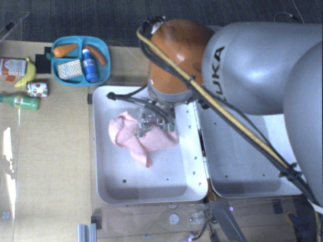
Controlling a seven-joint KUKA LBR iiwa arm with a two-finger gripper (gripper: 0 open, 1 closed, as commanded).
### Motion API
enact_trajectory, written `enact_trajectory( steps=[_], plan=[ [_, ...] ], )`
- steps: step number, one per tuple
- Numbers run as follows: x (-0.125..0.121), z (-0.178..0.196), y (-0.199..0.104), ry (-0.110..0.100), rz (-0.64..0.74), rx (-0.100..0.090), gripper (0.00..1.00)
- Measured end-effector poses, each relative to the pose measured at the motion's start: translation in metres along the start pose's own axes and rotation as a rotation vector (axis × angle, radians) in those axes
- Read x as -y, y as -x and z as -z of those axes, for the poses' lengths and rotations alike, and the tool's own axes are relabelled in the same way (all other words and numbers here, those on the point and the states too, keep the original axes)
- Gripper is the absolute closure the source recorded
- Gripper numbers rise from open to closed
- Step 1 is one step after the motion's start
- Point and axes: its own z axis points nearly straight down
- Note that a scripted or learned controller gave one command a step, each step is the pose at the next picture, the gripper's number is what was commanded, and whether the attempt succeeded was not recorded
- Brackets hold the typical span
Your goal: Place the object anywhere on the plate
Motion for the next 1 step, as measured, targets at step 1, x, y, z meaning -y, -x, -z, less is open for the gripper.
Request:
enact_trajectory(
  steps=[1],
  plan=[
    [0.0002, 0.0001, 0.0002, 0.000, 0.000, 0.000, 0.00]
  ],
)
